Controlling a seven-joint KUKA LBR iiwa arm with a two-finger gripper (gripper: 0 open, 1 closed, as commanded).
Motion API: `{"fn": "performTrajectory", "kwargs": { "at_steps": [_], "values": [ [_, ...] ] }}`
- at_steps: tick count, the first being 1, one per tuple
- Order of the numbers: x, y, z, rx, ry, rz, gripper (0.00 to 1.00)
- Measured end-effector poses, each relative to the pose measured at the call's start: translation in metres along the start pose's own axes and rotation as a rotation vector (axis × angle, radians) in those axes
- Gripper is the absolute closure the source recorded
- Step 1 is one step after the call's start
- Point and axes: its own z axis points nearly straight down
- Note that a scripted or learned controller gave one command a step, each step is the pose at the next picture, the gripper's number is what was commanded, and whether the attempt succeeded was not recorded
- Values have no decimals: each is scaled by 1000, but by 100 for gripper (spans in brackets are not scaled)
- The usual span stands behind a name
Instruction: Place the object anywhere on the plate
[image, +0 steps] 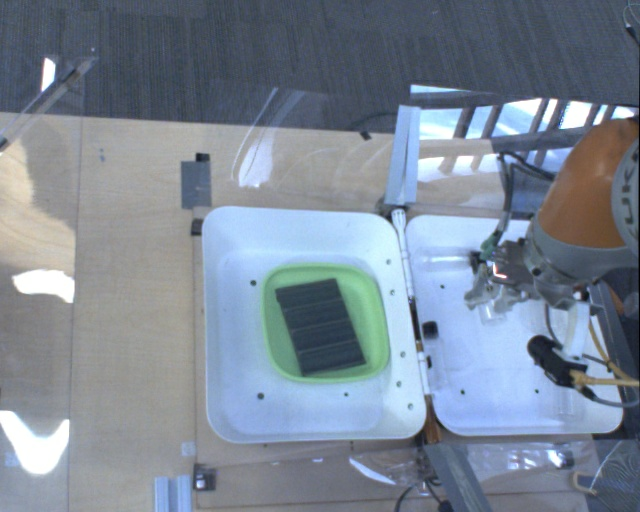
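Note:
A green square plate with rounded corners sits in the middle of the left white bin. A dark grey ribbed rectangular block lies flat on the plate, turned slightly off square, well inside the rim. My gripper hangs over the upper middle of the right white bin, far to the right of the plate and block, with the orange-banded wrist above it. Nothing shows held at the gripper.
A small black piece sits at the seam between the two bins. Cables and a black connector trail from the arm over the right bin's right side. A metal bracket stands behind the bins.

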Motion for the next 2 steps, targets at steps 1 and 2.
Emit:
{"fn": "performTrajectory", "kwargs": {
  "at_steps": [1, 2],
  "values": [
    [77, -15, 12, 1, 0, -81, 100],
    [76, -15, 12, 1, 0, -81, 0]
  ]
}}
